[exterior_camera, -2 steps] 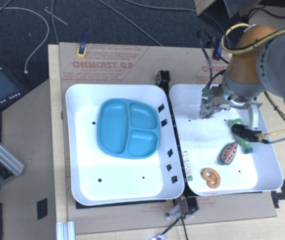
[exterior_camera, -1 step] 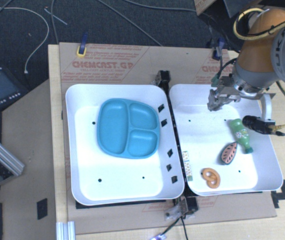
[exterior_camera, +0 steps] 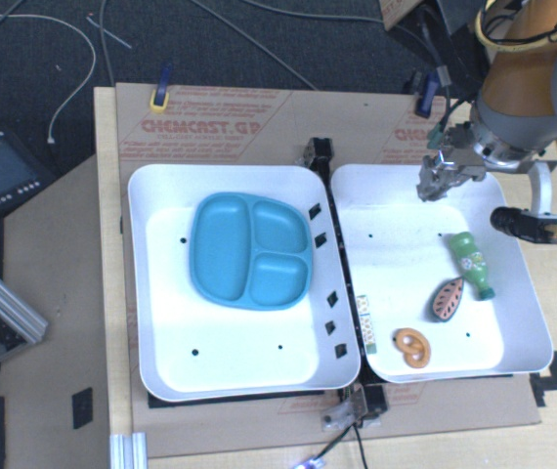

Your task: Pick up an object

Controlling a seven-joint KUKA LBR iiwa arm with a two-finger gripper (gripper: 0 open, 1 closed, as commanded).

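In the right bin (exterior_camera: pixel 386 223) lie a green bottle (exterior_camera: pixel 470 263), a brown and red oval object (exterior_camera: pixel 447 299) and a small pretzel-like brown ring (exterior_camera: pixel 412 347). My gripper (exterior_camera: pixel 436 184) hangs over the far part of the right bin, up and to the left of the green bottle, well apart from it. Nothing shows between its fingers. The fingers look close together, but their state is unclear from this angle.
The left bin (exterior_camera: pixel 161 262) holds a blue divided plate (exterior_camera: pixel 251 250). Black clips run along the seam between the bins. A black cylinder (exterior_camera: pixel 523 224) sticks out at the right bin's far right edge. Cables lie on the dark floor behind.
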